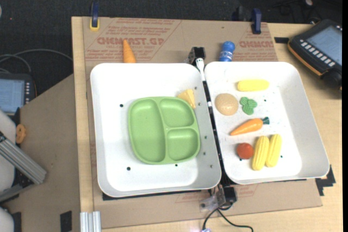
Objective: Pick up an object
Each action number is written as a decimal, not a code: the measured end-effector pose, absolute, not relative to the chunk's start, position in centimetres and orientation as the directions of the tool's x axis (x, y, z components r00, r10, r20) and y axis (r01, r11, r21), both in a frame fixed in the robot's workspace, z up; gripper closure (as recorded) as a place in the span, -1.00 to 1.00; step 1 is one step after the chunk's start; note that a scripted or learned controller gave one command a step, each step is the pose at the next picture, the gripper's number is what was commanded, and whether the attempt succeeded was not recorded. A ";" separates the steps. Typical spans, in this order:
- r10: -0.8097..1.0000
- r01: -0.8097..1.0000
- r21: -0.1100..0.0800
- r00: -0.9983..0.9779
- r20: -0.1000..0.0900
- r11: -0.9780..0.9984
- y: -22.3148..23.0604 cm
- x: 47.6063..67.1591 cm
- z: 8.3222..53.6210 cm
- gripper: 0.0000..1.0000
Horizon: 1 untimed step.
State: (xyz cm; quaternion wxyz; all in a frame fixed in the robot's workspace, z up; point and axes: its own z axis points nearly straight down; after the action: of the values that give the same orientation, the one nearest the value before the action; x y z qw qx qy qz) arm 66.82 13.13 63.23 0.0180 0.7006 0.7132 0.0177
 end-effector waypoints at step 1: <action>1.000 0.998 0.063 -0.020 0.000 0.020 13.3 66.9 64.3 1.00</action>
State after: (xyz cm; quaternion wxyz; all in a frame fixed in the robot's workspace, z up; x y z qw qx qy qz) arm 66.89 13.26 64.30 0.0222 0.6998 0.7137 0.0226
